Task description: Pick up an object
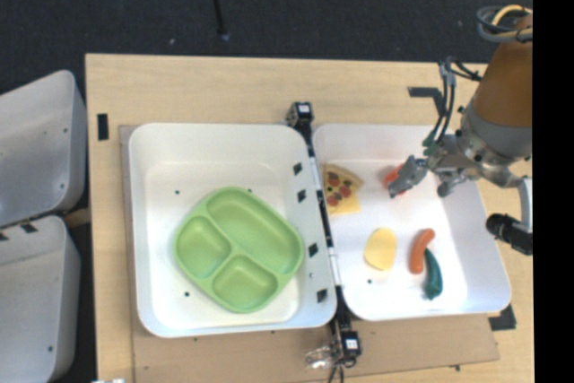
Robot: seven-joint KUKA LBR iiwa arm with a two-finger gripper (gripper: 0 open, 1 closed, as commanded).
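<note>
We see two shallow white plastic bins side by side on a pale wooden bench [224, 85]. The left bin [152, 157] holds a light green plastic tray with three compartments [238, 248], lying flat near its middle.

The right bin [475, 282] carries the small pieces: a toy pizza slice, yellow with red dots [342, 189], near the divider between the bins; a pale yellow rounded piece [381, 248] nearer the front; and just to its right an orange-red sausage-shaped piece [420, 250] touching a dark teal curved piece [432, 274].

The grey arm with its orange band [504, 90] reaches in from the right, and its two-finger gripper [408, 176] sits over the back part of the right bin — a small red object [395, 178] shows at its tip, between the fingers, so we take the gripper as closed around it. It is well apart from the other pieces.
</note>
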